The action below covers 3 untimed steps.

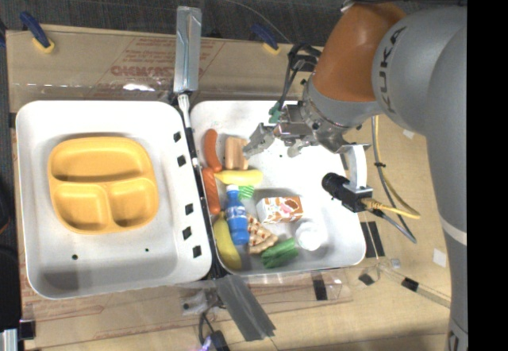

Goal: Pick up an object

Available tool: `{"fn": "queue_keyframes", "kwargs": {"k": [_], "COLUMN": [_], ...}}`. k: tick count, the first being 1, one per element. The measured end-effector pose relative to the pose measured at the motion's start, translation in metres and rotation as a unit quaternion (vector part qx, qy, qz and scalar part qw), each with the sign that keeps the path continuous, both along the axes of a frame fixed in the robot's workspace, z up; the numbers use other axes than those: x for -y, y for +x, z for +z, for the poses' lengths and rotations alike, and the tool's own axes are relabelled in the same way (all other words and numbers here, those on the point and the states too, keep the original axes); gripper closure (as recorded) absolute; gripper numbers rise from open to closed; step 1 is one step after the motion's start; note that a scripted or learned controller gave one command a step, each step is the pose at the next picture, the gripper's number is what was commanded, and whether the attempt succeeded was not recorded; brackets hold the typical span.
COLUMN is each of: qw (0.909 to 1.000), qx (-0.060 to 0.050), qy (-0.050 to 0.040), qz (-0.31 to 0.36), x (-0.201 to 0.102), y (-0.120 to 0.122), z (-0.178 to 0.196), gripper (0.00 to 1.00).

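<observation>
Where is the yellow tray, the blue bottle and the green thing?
yellow tray [101,183], camera view, on the ridge between its compartments.
blue bottle [236,218], camera view, on the middle of its body.
green thing [278,253], camera view, on its middle.

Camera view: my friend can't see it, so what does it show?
A grey and orange robot arm reaches from the right, its gripper above the right bin, which holds a jumble of toy food along its left side. The left bin holds a yellow tray.
</observation>
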State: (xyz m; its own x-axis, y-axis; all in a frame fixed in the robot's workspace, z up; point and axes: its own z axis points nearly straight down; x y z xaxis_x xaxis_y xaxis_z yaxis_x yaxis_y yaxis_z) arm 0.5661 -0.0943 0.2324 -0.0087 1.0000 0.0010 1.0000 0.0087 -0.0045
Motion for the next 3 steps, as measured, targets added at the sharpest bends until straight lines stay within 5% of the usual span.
{"fn": "queue_keyframes", "kwargs": {"k": [1,2,3], "qw": [0.9895,0.9439,0.9438], "qx": [0.002,0.0,0.001], "qy": [-0.0004,0.0015,0.0006], "qz": [0.145,0.33,0.331], "x": [-0.006,0.029,0.029], "y": [0.049,0.068,0.069], "z": [-0.042,-0.124,-0.122], "gripper": [0.0,0.0,0.0]}}
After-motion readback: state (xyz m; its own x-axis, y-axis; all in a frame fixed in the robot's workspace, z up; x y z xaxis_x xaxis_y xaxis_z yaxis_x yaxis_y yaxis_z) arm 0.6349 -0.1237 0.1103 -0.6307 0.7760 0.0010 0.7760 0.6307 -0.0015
